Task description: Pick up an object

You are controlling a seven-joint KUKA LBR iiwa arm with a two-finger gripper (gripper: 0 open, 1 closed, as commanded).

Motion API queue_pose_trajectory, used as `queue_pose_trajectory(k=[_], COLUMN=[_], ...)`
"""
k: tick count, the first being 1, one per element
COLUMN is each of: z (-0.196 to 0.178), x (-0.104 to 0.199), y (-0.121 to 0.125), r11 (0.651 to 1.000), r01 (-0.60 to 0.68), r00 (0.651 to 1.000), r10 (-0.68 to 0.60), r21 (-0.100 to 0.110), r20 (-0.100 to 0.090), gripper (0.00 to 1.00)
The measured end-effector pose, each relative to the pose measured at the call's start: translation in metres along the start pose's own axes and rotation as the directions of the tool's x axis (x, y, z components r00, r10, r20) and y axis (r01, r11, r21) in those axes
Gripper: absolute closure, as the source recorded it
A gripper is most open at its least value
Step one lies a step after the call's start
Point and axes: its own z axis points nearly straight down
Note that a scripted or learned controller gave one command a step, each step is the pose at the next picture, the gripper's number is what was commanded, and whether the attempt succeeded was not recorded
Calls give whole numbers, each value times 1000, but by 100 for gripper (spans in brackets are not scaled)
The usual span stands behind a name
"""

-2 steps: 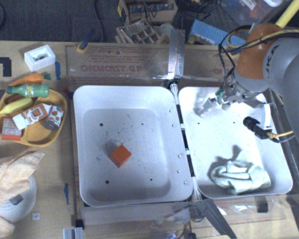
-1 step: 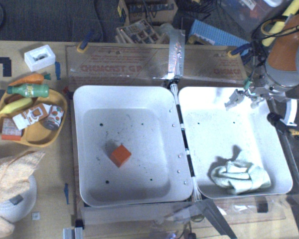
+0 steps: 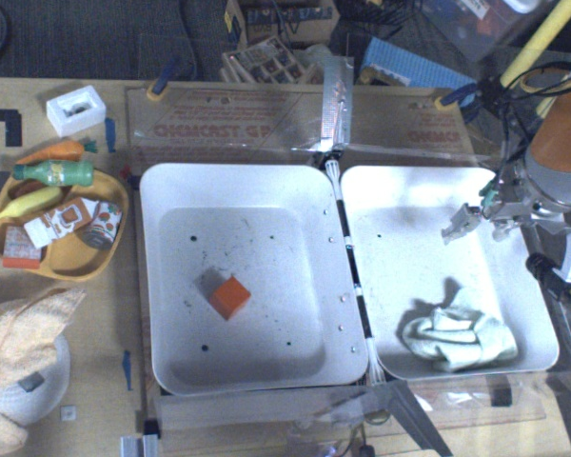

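Along the left edge of the table (image 3: 114,93) sits a yellow bowl (image 3: 76,260) crowded with toy food and small packets, with a pale cloth (image 3: 24,336) lying below it. To its right, the left bin (image 3: 162,198) holds a small orange block (image 3: 231,297) near its middle, resting alone on the white floor, while the right bin (image 3: 390,188) holds a crumpled white-and-green cloth (image 3: 460,336) toward its near right corner. Farthest right, the gripper (image 3: 463,223) hangs over the right bin's upper right area, well apart from both objects, and whether it is wide or narrow cannot be told from here.
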Motion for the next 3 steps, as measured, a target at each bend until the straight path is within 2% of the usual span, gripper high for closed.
queue_pose_trajectory(k=[1,2,3], z=[36,73,72], x=[17,-15,47], y=[-7,-65,-18], r11=[1000,999,951], r01=[12,44,308], r00=[1000,999,951], r10=[-12,-44,-308], r21=[1,-5,-11], r20=[-1,0,5], gripper=[0,0,0])
